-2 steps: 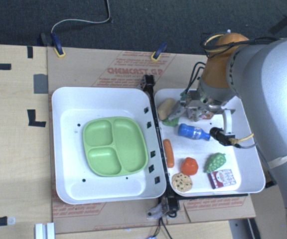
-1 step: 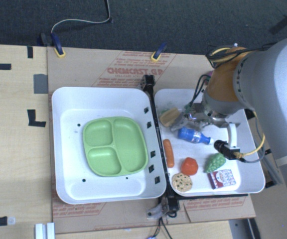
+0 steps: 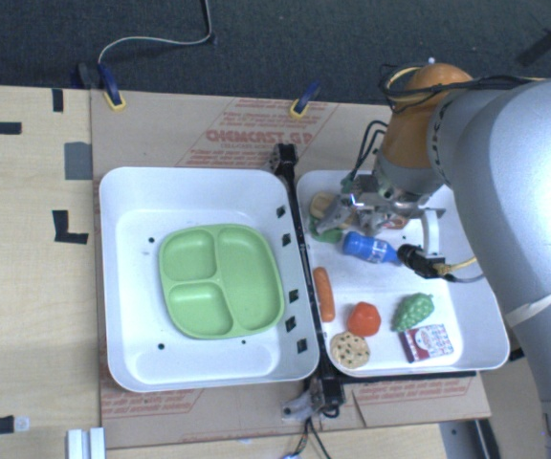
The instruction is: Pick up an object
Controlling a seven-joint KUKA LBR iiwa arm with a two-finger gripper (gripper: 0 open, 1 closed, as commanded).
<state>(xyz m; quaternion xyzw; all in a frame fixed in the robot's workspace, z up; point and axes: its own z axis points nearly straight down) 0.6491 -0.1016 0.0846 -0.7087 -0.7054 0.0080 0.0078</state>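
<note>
Green three-compartment plate [image 3: 222,281] in the left white bin [image 3: 122,256], on a cardboard sheet [image 3: 209,137].

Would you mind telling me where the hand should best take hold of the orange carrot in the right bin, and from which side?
Probably at mid-length, from straight above. The carrot lies flat and slender along the right bin's left wall, so the fingers should close across its narrow width. Space is tight on the wall side; the tomato sits apart on the other.
</note>
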